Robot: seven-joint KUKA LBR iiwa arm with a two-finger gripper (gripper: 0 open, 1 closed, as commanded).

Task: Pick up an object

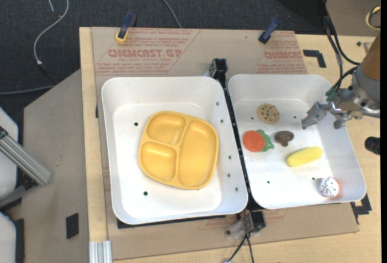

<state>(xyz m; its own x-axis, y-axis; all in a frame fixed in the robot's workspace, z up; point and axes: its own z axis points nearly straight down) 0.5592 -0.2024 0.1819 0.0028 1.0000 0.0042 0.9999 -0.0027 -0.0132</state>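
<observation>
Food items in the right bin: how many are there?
5. The cookie is nearest the back, the tomato at the left, the brown piece beside it, the corn right of centre, and the white dice-like piece at the front right corner.

A wooden bench (91, 153) carries a sheet of printed cardboard (199, 50), held at its far edge by a blue-and-yellow clamp (125, 26) on the left and a blue clamp (269, 30) further right. On the cardboard two shallow white bins sit side by side, their inner rims touching: the left bin (121, 195) and the right bin (354, 177). Black fittings (218, 66) sit at the seam between them at the far and near ends.
</observation>
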